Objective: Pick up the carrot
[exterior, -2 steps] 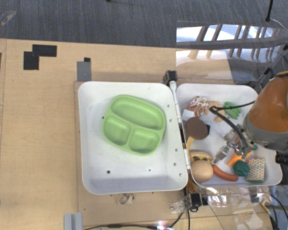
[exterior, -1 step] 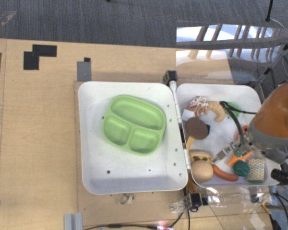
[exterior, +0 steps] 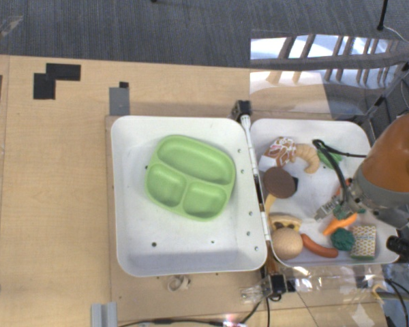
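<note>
Gripper [exterior: 335, 210]: lowered in the right bin [exterior: 358, 133]; jaw state cannot be told
Carrot [exterior: 341, 221]: lain just beside the gripper

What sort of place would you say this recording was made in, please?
Probably a robotics lab. A grey and orange arm reaches over two white bins on a wooden bench, one bin holding toy food and the other a green divided plate.
</note>
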`<action>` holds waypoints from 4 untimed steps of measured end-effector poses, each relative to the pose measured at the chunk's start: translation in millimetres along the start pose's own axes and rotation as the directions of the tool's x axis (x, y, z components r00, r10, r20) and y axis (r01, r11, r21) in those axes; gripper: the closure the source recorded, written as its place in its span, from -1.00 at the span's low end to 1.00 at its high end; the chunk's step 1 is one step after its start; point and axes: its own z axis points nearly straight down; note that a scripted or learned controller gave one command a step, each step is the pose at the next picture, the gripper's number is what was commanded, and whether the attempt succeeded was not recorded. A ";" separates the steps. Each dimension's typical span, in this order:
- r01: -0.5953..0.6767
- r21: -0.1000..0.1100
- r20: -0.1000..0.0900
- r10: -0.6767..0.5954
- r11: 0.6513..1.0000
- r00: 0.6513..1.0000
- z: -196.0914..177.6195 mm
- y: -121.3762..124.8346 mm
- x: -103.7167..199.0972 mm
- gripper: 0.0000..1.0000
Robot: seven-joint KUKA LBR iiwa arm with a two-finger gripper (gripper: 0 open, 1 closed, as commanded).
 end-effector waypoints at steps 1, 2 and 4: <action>0.000 0.001 -0.001 0.000 1.000 1.000 0.4 -0.3 0.2 -1.00; -0.403 0.011 -0.002 0.403 0.915 0.915 10.2 -4.8 4.0 -1.00; 0.243 0.006 0.006 -0.243 0.970 0.970 8.6 10.8 26.9 -1.00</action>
